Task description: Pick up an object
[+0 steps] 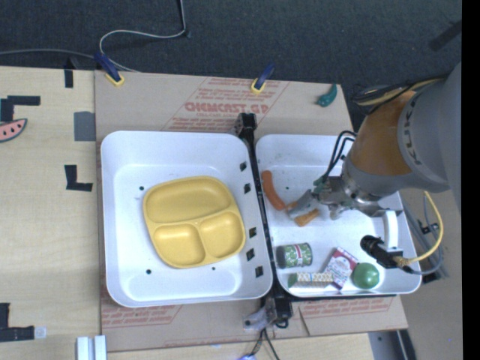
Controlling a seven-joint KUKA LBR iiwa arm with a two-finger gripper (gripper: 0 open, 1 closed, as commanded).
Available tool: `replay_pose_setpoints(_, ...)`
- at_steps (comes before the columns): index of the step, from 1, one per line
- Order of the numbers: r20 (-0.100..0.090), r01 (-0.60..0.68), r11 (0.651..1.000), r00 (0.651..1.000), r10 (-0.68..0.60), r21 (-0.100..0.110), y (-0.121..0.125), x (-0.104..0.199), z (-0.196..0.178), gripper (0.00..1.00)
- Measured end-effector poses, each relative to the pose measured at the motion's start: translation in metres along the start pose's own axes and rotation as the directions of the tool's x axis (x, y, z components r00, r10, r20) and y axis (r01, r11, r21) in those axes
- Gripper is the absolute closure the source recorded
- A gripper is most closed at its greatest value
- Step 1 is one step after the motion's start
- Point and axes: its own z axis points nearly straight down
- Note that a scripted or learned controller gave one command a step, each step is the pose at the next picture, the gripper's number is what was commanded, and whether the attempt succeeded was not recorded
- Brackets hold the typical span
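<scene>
The end effector (309, 205) is low in the right bin (300, 150), near the middle of the frame's right half, and it is hard to tell whether it is open or closed. A small orange piece (304, 217) lies right at its tip, touching or nearly touching; I cannot say that it is gripped. Just to the left lies a longer orange-red carrot-like object (271, 191), close to the wall between the bins.

Starting from the bottom of the frame, the right bin also has a flat strip packet (310, 278), a green can (295, 256) lying on its side, a red and white packet (341, 265) and a green ball (366, 275) in the lower right corner. The left bin (120, 201) has a yellow divided plate (194, 220). Both bins stand on a cardboard sheet (217, 103) on the tabletop (45, 223), with yellow clips (262, 81) at its far edge.

I judge that the step in hand is the grasp itself, at the orange piece. The next move calls for a firm closing around it, then a straight lift, slowly, because such a small piece can slip out easily.
</scene>
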Motion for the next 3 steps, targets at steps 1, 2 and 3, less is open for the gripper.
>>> replay_pose_setpoints(1,-0.001,0.001,1.000,1.000,-0.001,0.001,-0.0001,0.0006,-0.0092,1.00)
replay_pose_setpoints(2,-0.001,0.001,1.000,1.000,-0.001,0.001,-0.0001,0.0005,-0.0091,0.00)
replay_pose_setpoints(3,-0.001,0.002,1.000,1.000,-0.002,0.002,-0.0001,0.0011,-0.0183,1.00)
